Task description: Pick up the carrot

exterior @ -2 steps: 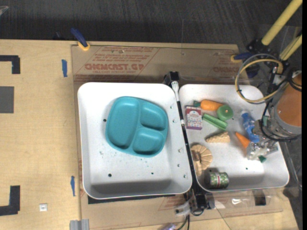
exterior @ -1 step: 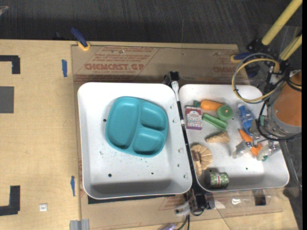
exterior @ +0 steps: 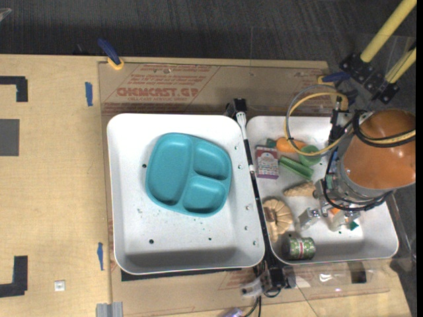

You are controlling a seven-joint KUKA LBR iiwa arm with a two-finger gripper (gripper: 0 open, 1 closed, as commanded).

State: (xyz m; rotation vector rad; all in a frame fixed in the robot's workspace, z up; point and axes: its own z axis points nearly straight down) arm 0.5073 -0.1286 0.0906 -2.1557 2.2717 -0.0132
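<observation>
Carrot (exterior: 289,145) — small, orange, green top — lying in right bin (exterior: 377,243), fingers (exterior: 316,218) state unclear

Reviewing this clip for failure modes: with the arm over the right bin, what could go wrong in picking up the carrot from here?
1. The carrot lies at the far side of the right bin, touching the green item and close to the small carton; a grasp might catch those instead.
2. The gripper sits nearer the bin's front, close to the pastry and can, so closing here would likely miss the carrot.
</observation>
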